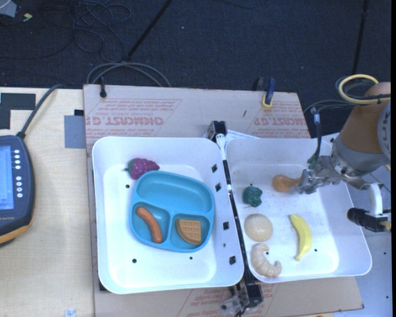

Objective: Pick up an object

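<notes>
End effector [308, 181] tips blurred, indistinct

floor [204, 32]: dark carpet, black cables trailing | bench [46, 269]: pale wood at left, pendant [3, 187] lying on it | cardboard [185, 114]: red-printed sheet under bins, blue clamp [269, 92] at far edge
</notes>
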Available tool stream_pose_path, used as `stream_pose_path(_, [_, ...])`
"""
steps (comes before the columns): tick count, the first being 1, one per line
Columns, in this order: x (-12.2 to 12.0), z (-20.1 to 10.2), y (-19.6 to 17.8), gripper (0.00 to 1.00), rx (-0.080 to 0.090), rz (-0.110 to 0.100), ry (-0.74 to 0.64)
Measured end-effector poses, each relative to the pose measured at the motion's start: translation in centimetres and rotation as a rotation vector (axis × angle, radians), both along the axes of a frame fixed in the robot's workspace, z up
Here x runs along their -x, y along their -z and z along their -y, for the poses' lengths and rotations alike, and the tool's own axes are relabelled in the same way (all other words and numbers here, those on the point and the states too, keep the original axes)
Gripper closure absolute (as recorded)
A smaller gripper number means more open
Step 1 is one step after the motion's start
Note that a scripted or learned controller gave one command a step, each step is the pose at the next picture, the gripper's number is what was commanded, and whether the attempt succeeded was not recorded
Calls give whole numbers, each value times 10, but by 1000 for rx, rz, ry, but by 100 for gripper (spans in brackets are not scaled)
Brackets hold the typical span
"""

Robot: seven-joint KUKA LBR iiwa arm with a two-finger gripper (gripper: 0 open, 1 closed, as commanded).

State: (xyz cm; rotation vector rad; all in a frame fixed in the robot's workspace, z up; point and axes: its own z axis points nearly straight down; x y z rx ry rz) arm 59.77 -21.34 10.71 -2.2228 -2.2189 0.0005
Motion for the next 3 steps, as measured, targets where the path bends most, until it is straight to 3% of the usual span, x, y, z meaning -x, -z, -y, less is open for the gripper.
stream_pose_path(1, [6, -2, 20, 100, 0, -3, -4])
stream_pose_path(2, [7, -1, 9, 100, 0, 0, -2])
stream_pose_path(3, [49, -1, 19, 100, -1, -1, -2])
